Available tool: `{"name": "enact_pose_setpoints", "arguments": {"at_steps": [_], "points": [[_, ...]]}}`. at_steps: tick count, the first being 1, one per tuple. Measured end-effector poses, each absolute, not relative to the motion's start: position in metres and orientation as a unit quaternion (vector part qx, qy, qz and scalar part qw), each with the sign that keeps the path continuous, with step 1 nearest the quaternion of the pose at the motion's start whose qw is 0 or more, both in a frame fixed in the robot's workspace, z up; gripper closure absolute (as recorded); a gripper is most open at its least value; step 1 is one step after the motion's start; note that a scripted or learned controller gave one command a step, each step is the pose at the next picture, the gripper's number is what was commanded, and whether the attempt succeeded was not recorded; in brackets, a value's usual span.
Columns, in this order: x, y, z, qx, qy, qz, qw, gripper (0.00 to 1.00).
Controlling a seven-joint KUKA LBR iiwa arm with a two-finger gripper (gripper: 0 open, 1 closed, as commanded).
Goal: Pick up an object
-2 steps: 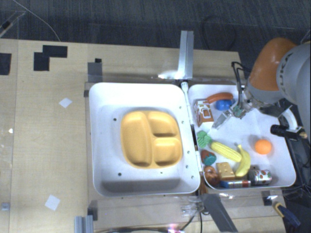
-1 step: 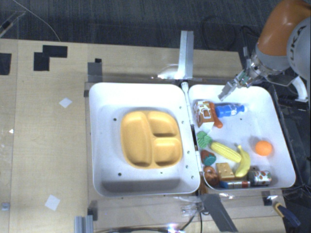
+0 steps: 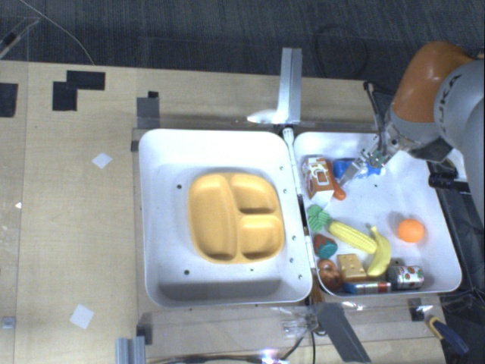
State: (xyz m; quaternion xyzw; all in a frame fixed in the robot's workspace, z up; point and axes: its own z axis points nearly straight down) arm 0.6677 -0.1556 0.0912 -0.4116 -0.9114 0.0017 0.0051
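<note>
Nearest us, along right bin [image 3: 443,279] front edge: small can [image 3: 408,277], banana [image 3: 379,253], brown block [image 3: 351,265]. We see corn cob [image 3: 352,236] and orange ball [image 3: 411,230] behind them. Claw [image 3: 373,160] low at bin's back, just beside blue object [image 3: 348,168]; we cannot tell how far open. Yellow divided tray [image 3: 235,216] sits in left bin [image 3: 159,226].

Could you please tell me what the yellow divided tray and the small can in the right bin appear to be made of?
The yellow tray looks like matte moulded plastic: even colour, rounded compartments, soft sheen. The can seems metal, with a shiny silvery end and a printed label, though it is small.
</note>
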Motion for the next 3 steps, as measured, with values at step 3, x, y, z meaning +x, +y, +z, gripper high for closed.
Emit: {"name": "enact_pose_setpoints", "arguments": {"at_steps": [3], "points": [[0.632, -0.076, 0.186, -0.373, -0.928, -0.0011, -0.003, 1.0]]}}
